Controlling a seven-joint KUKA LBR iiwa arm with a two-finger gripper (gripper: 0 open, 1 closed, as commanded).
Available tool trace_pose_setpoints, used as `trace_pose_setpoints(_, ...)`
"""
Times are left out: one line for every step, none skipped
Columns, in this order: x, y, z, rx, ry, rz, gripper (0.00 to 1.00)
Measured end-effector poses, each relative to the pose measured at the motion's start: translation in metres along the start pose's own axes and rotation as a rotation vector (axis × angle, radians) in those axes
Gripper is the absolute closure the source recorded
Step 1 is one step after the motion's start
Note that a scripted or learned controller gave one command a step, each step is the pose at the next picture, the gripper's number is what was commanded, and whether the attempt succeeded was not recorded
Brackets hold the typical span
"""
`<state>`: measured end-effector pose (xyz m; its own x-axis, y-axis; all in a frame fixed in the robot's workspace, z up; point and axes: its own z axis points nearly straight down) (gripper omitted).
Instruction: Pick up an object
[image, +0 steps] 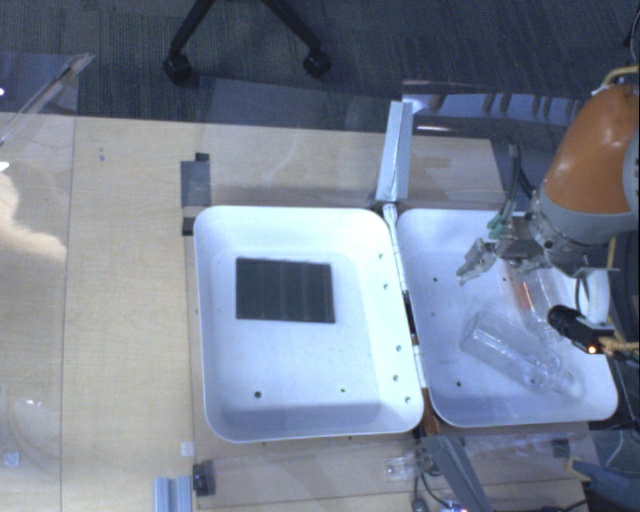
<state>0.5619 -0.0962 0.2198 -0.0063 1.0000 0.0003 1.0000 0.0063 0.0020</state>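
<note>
A dark grey ribbed rectangular pad lies flat in the left bin, toward its back left. In the right bin a clear plastic bottle-like object lies on its side near the front right. My gripper hangs over the back middle of the right bin, up and to the left of the clear object and apart from it. Nothing visible sits in the gripper. A thin reddish streak shows just below the wrist; what it is I cannot tell.
A metal divider post rises at the back where the two bins meet. The wooden bench spreads out to the left, with small black clamps at the left bin's corners. An office chair base stands on the floor behind.
</note>
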Motion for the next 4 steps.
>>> trace_pose_setpoints(-0.069,0.02,0.006,-0.003,-0.002,-0.065,0.0)
trace_pose_setpoints(-0.097,0.051,0.1,-0.005,-0.002,-0.141,0.0)
trace_pose_setpoints(-0.083,0.068,0.13,-0.011,-0.005,-0.198,0.0)
trace_pose_setpoints(-0.082,0.07,0.118,-0.017,-0.006,-0.201,1.0)
